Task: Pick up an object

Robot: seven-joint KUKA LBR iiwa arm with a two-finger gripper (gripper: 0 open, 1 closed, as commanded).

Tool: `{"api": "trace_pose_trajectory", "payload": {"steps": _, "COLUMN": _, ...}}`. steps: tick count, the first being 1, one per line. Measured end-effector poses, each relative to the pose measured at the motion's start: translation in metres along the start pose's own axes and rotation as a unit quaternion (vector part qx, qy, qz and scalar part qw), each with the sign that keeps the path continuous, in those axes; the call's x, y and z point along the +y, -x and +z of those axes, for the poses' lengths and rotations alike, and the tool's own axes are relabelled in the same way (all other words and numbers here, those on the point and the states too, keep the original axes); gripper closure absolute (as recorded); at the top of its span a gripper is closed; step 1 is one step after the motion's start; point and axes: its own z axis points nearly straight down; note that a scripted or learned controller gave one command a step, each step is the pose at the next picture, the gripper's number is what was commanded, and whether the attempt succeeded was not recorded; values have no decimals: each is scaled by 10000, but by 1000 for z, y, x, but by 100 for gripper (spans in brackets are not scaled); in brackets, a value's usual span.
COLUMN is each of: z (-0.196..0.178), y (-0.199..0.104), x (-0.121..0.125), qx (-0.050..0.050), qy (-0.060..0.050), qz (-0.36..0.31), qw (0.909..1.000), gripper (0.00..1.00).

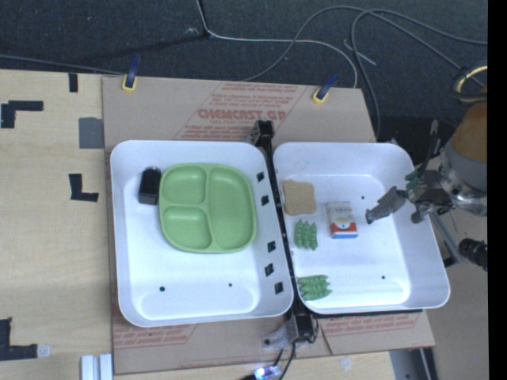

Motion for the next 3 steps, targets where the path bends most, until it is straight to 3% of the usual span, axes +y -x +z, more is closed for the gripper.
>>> {"api": "trace_pose_trajectory", "payload": {"steps": 1, "z": -6, "y": 0, "x": 2, "qx": -13, "qy": 55, "qz": -18, "qw": 10000, "gripper": 0}}
{"api": "trace_pose_trajectory", "payload": {"steps": 3, "z": 87, "y": -11, "x": -6, "qx": -8, "qy": 32, "qz": -18, "qw": 10000, "gripper": 0}}
